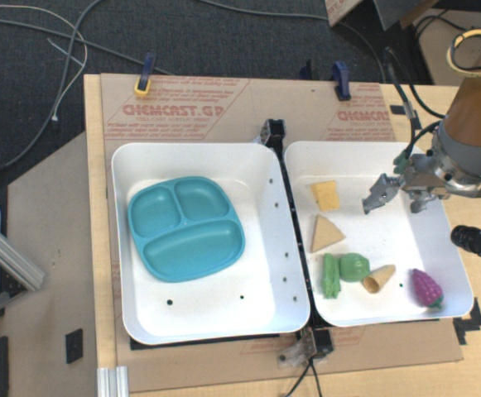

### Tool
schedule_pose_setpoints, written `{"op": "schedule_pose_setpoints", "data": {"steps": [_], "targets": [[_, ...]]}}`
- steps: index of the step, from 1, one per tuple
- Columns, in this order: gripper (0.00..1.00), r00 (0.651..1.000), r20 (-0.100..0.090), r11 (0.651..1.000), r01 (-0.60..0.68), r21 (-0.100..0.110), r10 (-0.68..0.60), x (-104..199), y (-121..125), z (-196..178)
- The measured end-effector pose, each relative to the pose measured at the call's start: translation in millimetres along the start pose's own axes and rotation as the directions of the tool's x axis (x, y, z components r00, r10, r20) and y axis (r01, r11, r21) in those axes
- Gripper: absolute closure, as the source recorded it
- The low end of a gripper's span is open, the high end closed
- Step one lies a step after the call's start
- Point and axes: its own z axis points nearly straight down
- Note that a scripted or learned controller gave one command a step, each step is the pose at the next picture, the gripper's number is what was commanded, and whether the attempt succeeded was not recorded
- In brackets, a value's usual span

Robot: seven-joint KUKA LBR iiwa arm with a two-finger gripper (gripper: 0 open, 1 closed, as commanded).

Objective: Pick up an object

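The gripper (397, 193) hangs spread and empty over the right bin (451, 255), near the yellow block (326, 195), probably light, rigid plastic, best pinched across its flat sides.

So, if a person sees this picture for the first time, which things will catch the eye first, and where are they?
The teal divided plate stands out most, lying alone in the left bin. Next comes the cluster of small toy foods in the right bin: a yellow block, a tan wedge, green pieces and a purple fruit. The gripper hangs over that bin's upper part.
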Motion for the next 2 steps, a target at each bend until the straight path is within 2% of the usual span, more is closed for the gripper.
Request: {"op": "schedule_pose_setpoints", "data": {"steps": [1,2], "targets": [[0.0,1.0,0.001,1.0,0.002,-0.01,-0.002,0.1,2.0,-4.6],[0.0,1.0,0.001,1.0,0.001,-0.004,-0.001,-7.1,8.2,50.8]]}}
